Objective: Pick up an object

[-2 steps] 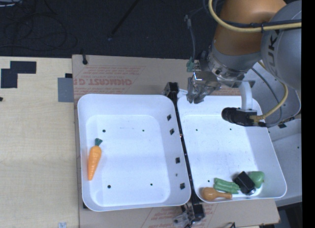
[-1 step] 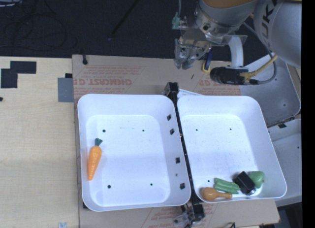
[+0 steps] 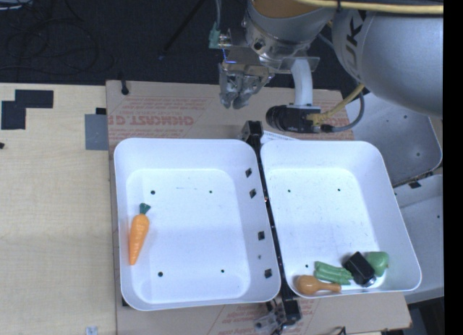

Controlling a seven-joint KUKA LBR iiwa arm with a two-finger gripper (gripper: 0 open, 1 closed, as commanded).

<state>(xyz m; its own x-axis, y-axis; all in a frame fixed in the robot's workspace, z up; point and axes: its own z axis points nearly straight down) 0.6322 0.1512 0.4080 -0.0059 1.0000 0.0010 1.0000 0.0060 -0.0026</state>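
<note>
An orange toy carrot point(image 3: 138, 234) with a green top lies at the left side of the left bin point(image 3: 181, 156). In the right bin point(image 3: 383, 174), at its near right corner, lie a green pea pod point(image 3: 332, 273), a black block point(image 3: 359, 268), a green piece point(image 3: 377, 260) and an orange-tan pear-shaped piece point(image 3: 316, 285). My gripper point(image 3: 236, 98) hangs high above the far edge of the bins, over the cardboard, well away from all of these. Nothing shows between its fingers.
A brown cardboard sheet point(image 3: 166, 113) lies under the bins. A black divider strip with clips point(image 3: 260, 203) runs between the two bins. The wooden bench top point(image 3: 51, 203) extends to the left.
</note>
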